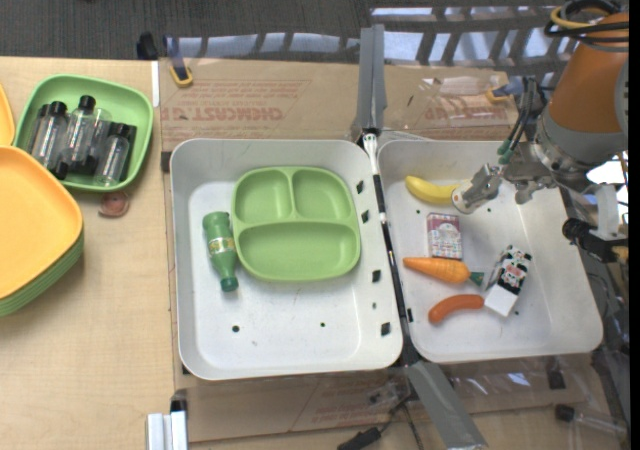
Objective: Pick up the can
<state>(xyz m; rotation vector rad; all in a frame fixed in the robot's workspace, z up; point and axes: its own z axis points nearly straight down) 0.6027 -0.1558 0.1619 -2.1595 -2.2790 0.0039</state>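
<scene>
Hovering above right bin [585,333], gripper [472,193] near banana [432,189]; claw opening impossible to judge, nothing visibly held. Can [444,236] untouched, pick pending.

**What's sitting on the table**

So the table [100,358] is light wood. Two white bins, left bin [285,343] and right bin [560,333], sit side by side on brown cardboard [260,103]. Off left there's a stack of orange plates [35,233] and a green tray [85,133] of small bottles.

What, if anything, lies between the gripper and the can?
Nothing visible does. The gripper hangs just up and right of the can; the banana lies beside that gap, not in it.
</scene>
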